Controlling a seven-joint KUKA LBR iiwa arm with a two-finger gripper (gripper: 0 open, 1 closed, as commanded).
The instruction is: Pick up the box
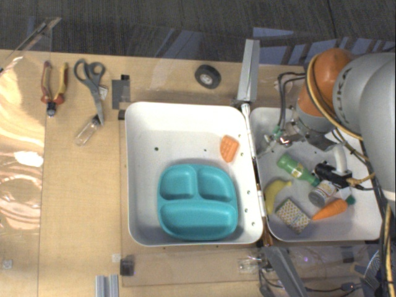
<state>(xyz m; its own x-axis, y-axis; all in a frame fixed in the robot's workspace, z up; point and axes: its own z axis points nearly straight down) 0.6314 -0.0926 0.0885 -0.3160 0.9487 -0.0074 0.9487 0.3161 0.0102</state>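
white bins, two, side by side on a pale wooden bench (62, 215). you have the left bin (139, 166) and the right bin (365, 228).

left bin: one teal divided tray (198, 202) with three compartments lies flat toward the near side. one small orange ridged piece (229, 148) lies beyond the tray's far right corner, close to the bin's right wall and apart from the tray.

right bin: the box (292, 215) is small and flat with a speckled, checked top. it lies by the near wall, left of centre. a yellow piece (275, 192) sits just beside it on the far left. a green bottle (297, 169) lies on its side farther back. a small can (322, 194) and an orange carrot (331, 210) lie to the box's right, the carrot the closer of the two.

arm (365, 98): grey, with an orange band (328, 67), it reaches in from the right over the far part of the right bin. the gripper (281, 136) sits in that bin's far left corner, well apart from the box, with the green bottle between them. you cannot tell from this view whether it is open or closed, and you can see no object in its hold.

bench, far left: red-handled pliers (52, 85), grey scissors (91, 79), and a clear piece (86, 130) just near of the scissors. a roll of black tape (208, 76) lies beyond the left bin.
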